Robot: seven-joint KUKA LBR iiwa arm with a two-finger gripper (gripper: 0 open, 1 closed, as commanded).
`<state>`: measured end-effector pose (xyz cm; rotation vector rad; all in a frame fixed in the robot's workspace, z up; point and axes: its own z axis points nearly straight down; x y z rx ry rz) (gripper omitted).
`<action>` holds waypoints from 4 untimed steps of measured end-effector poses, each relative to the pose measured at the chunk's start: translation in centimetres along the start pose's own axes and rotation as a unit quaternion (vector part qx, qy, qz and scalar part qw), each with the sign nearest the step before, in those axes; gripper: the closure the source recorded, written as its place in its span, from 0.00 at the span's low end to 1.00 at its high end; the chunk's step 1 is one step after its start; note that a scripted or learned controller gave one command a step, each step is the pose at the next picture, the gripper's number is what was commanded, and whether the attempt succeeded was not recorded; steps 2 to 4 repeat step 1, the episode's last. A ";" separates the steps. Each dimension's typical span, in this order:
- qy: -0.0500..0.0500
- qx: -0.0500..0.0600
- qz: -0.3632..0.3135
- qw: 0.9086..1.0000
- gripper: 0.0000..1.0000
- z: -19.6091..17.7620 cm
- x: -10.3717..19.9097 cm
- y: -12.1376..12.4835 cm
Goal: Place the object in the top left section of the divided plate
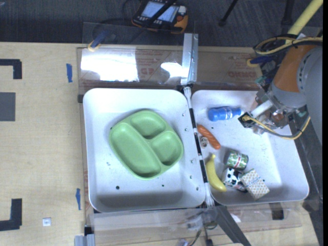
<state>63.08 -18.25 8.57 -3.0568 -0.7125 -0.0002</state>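
A light green divided plate (146,143) lies in the left bin (102,106), with two small sections on its upper right side and one large section to the lower left. My gripper (272,118) hangs over the right side of the right bin (287,173), to the right of a blue bottle (224,113) lying on its side. Nothing shows in its grasp. An orange carrot-shaped piece (209,136) rests near the divider between the bins.
Lower in the right bin lie a yellow banana (214,175), a small green can (237,160), a black-and-white object (233,178) and a patterned block (254,184). A handheld device (159,13) sits beyond the bench at the top.
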 end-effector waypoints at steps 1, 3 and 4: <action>0.000 0.001 0.003 1.000 1.00 -5.8 0.5 4.4; 0.000 0.001 0.003 1.000 1.00 -5.8 0.5 4.4; 0.000 0.001 0.003 1.000 1.00 -5.8 0.5 4.4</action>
